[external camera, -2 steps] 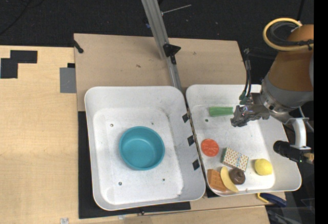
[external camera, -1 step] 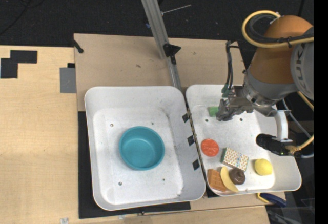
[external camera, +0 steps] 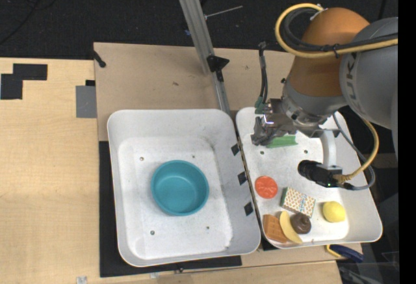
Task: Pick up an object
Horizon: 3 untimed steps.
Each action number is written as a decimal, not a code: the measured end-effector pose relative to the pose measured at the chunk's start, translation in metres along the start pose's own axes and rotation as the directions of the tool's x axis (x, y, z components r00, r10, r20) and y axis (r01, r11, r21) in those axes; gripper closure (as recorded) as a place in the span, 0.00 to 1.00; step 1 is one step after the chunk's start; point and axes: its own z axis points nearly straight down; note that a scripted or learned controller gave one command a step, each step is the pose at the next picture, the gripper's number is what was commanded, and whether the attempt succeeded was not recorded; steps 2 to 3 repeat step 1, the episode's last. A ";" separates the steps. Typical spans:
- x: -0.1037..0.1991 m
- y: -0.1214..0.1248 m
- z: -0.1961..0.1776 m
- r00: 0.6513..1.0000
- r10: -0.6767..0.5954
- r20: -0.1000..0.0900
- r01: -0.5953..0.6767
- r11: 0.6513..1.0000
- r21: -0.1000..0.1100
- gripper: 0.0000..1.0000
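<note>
A flat green piece [external camera: 283,142] lies in the far corner of the right bin [external camera: 356,234], half tucked under the wrist of the grey-and-orange arm [external camera: 325,75]. The pincer [external camera: 262,130] hangs low just beside it, on the side nearest the wall between the two bins. From this angle it cannot be told whether the pincer is spread or closed, and nothing can be seen held in it.

The green piece looks the likeliest target, and an awkward one. It appears thin and low on the bin floor, so a closing pincer may skate over it or nudge it aside rather than trap it. The pincer also seems set a little to one side of the piece, which could leave it closing on nothing. With the bin wall so near, a small drift that way risks a scrape on the rim.

Nearer the camera in the same bin, a red-orange disc [external camera: 266,186], a patterned block [external camera: 298,200], a brown ring [external camera: 301,223] and a yellow ball [external camera: 333,212] sit well apart from the pincer and look out of harm's way. In the left bin [external camera: 130,140], a teal bowl [external camera: 180,187] stands alone. Both bins rest on the pale worktop [external camera: 52,146].
</note>
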 end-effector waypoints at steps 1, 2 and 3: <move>0.049 0.028 0.015 1.000 0.000 -0.001 0.000 1.000 0.001 1.00; 0.049 0.028 0.015 1.000 0.000 -0.001 0.000 1.000 0.001 1.00; 0.049 0.028 0.015 1.000 0.000 -0.001 0.000 1.000 0.001 1.00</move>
